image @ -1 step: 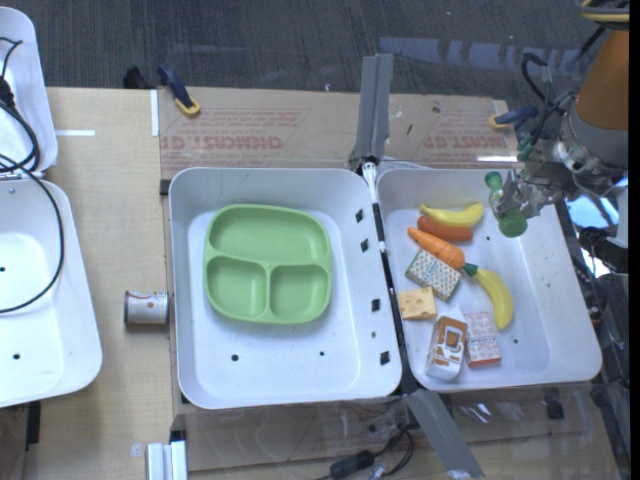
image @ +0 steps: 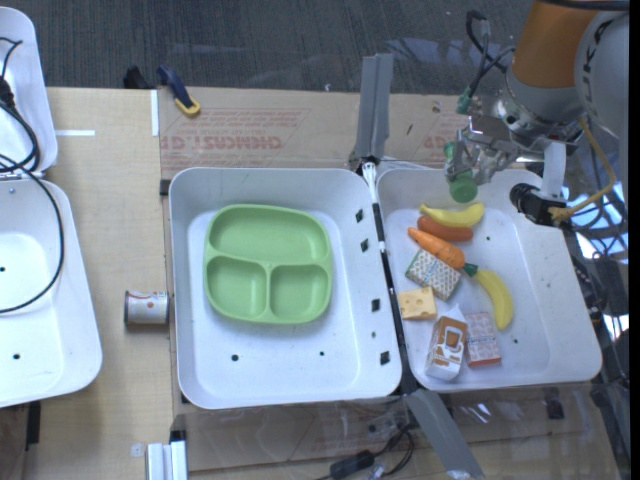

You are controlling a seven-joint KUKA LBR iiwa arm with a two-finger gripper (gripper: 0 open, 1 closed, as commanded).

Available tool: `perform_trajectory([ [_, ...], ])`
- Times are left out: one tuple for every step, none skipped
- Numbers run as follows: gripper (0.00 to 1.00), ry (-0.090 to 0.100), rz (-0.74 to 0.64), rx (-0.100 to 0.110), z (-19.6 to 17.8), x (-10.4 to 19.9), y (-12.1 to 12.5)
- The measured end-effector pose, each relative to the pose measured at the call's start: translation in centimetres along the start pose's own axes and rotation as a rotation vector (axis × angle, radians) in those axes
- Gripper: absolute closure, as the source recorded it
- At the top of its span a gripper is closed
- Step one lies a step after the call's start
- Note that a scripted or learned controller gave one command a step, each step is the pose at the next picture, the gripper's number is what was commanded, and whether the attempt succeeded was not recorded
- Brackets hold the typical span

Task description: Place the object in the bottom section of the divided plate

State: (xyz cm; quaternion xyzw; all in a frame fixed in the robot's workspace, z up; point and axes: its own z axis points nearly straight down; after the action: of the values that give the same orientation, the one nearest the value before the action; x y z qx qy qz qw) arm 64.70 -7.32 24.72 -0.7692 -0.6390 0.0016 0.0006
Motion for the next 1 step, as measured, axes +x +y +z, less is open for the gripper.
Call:
perform_trajectory([
  [1.00,0.000,0.048,0.002,5.62,8.71,-2.59],
])
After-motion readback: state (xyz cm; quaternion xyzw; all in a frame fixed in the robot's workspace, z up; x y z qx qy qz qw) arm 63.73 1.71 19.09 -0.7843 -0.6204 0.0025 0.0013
